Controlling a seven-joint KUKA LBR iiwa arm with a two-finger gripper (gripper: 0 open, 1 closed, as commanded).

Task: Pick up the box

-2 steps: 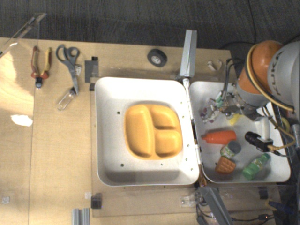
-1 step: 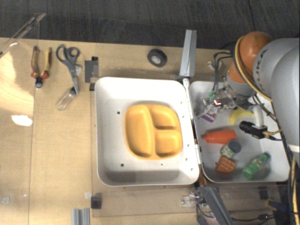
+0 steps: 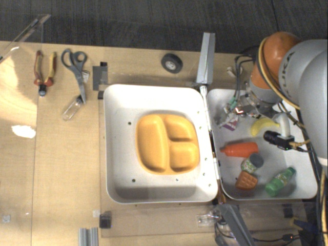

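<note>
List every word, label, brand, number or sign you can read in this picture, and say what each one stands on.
No text can be read.
The small carton by the gripper in the right bin has printed colours, too blurred to read.
The green bottle has a label, too small to read.
The brown packet shows a pattern, no legible letters.
The yellow tray in the left bin is plain.

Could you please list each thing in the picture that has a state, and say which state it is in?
Yellow plastic divided tray: lying flat in the left white bin.
Orange carrot-shaped toy: lying on its side in the right white bin.
Green plastic bottle: lying tilted.
Grey-handled scissors: lying on the bench, blades closed.
Gripper: low over the right bin.
</note>
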